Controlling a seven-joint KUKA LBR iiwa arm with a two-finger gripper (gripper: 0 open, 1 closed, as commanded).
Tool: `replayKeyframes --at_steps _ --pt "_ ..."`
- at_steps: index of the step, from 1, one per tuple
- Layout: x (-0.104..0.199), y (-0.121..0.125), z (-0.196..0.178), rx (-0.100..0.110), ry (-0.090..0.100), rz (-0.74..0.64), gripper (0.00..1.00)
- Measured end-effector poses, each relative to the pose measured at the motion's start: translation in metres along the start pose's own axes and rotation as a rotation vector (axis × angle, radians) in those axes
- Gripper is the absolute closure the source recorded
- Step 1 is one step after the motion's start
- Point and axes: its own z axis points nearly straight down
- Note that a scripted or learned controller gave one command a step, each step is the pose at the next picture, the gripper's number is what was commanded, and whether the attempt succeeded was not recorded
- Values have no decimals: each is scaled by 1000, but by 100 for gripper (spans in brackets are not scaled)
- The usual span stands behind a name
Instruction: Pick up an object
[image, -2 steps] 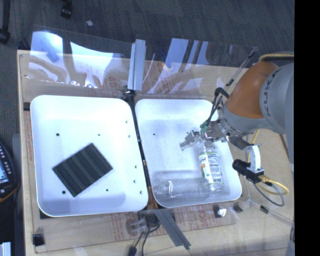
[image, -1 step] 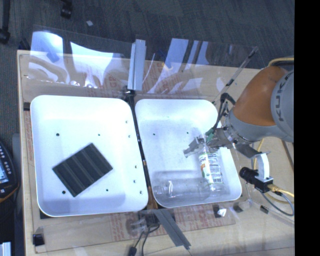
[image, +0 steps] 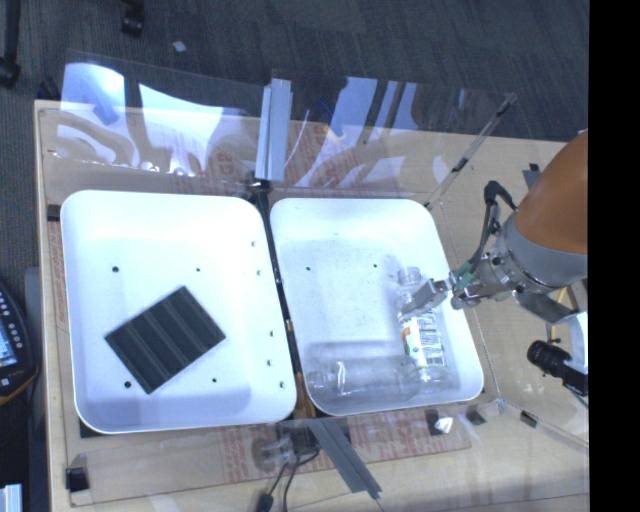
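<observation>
In the right bin (image: 330, 225) a clear plastic bottle with a white and orange label (image: 422, 338) lies along the right wall, its cap end pointing toward the back. A second clear bottle (image: 360, 376) lies across the bin's front. My gripper (image: 438, 293) reaches in over the right rim and sits just above the labelled bottle's upper end. Nothing is visibly lifted. A dark ribbed rectangular pad (image: 165, 338) lies flat in the left bin (image: 150, 215).
The arm's grey wrist and orange band (image: 555, 215) hang over the bench to the right of the right bin. Clear plastic sheeting (image: 300, 130) stands behind both bins. A metal bracket (image: 335, 455) sits at the front between them.
</observation>
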Motion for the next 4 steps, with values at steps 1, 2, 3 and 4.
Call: replayKeyframes --at_steps 1,2,3,4 --pt "0 1 -10 0 -1 -3 100" --pt "-10 86 106 6 2 -65 100" --pt "41 182 83 -1 0 -371 100" --pt "41 182 83 -1 0 -371 0"
